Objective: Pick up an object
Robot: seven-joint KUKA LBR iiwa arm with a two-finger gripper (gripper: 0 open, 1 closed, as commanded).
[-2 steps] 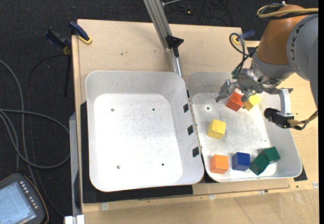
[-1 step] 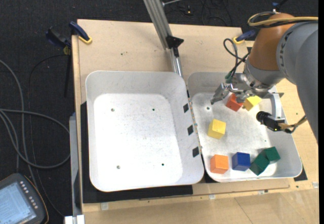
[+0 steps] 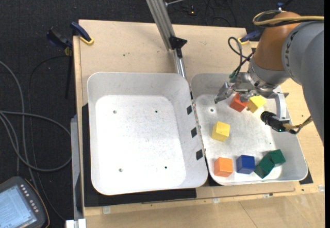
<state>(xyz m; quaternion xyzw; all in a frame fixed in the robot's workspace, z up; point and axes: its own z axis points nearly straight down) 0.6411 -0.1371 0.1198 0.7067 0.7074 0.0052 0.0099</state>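
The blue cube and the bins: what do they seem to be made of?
The blue cube looks like painted wood or hard plastic: flat, even colour, crisp edges, no gloss visible. The bins look like moulded white plastic, with rounded corners, a raised rim and a dull, speckled, scuffed floor. Both are guesses from surface look alone.
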